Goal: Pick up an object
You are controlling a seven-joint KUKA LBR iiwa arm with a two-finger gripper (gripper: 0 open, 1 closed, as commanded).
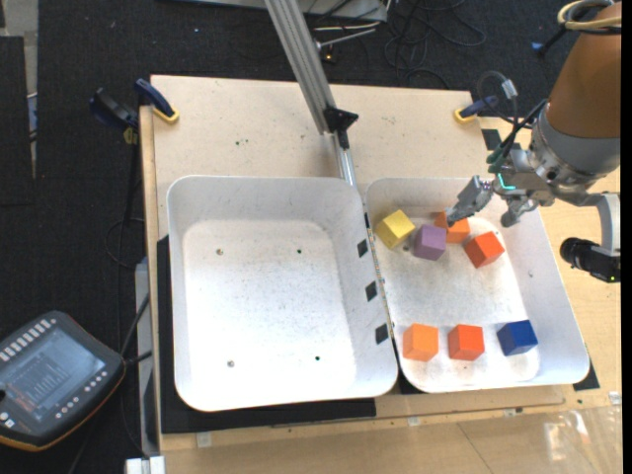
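Hovering over the far end of the right bin, my gripper is hanging with fingers spread and grasping nothing — one fingertip is sitting just above a small orange block, beside the purple cube and the yellow cube.

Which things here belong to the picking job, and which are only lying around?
For the job:
gripper
yellow cube
purple cube
orange cubes
red cubes
blue cube
right bin

Lying about:
left bin
teach pendant
clamps
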